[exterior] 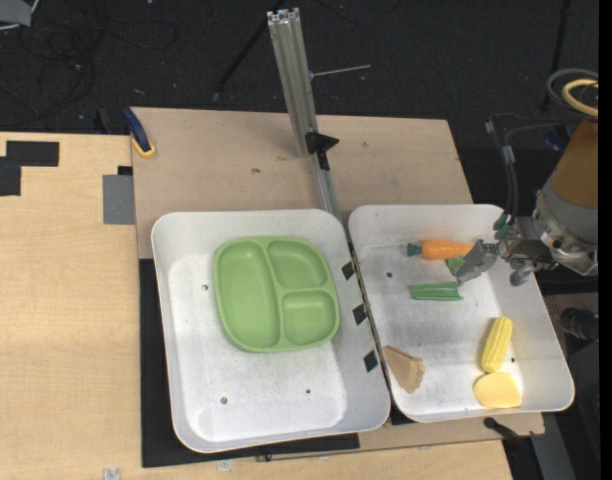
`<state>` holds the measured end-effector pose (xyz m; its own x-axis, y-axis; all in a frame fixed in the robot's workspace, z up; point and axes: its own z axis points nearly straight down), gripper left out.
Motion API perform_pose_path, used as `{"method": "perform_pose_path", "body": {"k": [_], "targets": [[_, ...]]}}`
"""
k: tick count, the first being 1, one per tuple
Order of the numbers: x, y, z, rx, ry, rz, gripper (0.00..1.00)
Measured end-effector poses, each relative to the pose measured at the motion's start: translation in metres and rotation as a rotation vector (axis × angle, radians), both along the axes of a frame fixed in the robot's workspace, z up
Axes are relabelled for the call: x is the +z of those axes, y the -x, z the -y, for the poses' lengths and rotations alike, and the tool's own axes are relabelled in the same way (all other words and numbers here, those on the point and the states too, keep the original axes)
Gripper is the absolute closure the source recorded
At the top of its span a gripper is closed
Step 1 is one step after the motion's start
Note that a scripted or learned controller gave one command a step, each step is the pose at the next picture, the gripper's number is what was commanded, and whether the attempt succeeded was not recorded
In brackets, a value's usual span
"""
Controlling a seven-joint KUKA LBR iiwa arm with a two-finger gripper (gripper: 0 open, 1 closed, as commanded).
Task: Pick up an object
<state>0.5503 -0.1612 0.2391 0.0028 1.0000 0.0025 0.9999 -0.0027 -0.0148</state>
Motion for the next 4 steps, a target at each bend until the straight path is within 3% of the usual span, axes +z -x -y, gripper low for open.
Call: {"method": "perform_pose_path", "body": {"k": [1, 3, 4], "targets": [[0.008, -0.002, 0.0, 0.002, 0.003, 0.014, 0.0], [-0.114, -0.006, -0.009, 0.002, 0.001, 0.008, 0.0], [-0.15, -0.007, -0.01, 0.001, 0.001, 0.013, 0.0]]}}
